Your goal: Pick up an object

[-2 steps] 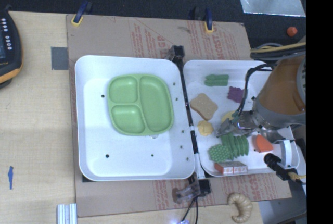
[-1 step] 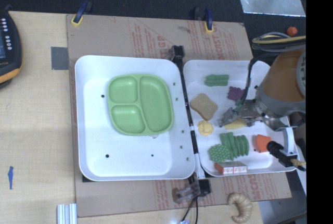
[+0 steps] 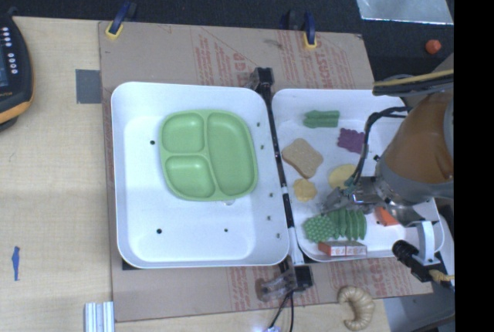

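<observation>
Right white bin [image 3: 287, 108] holds the loose objects. Dark green ridged block [image 3: 321, 119] lies flat near the far edge. Purple bumpy piece [image 3: 350, 140] sits just right of it. Tan bread-slice shape [image 3: 302, 157] lies tilted toward the bin's left wall. Small yellow lump [image 3: 305, 189] sits just nearer. Second yellow piece [image 3: 342, 174], partly hidden. Green knobbly cluster [image 3: 334, 227] sprawls near the front edge; red-and-white flat bar [image 3: 342, 249] beside it at the front rim.
</observation>
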Robot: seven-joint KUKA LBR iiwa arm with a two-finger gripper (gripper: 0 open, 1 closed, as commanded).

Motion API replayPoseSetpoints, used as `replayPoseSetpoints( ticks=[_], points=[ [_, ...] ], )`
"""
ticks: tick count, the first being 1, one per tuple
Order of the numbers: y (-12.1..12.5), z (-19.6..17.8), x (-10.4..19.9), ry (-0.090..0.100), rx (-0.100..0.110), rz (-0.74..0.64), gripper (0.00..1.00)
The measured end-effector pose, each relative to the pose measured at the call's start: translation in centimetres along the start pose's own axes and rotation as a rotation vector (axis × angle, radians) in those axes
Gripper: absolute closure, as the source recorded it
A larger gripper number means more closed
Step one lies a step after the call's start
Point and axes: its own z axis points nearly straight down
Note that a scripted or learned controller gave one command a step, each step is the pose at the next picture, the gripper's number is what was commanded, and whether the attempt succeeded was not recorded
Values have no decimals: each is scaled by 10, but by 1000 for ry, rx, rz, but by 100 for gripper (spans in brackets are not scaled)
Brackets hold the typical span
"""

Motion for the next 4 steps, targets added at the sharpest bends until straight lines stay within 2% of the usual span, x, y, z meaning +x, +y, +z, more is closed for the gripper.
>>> replayPoseSetpoints(
  ticks=[1,2,3,4],
  points=[
    [3,-11,-2,-3,-4,-2,100],
    [2,-10,-2,-3,-4,-2,0],
    [28,3,-17,-4,-9,-2,0],
    [-6,4,39,2,-1,-5,0]
  ],
)
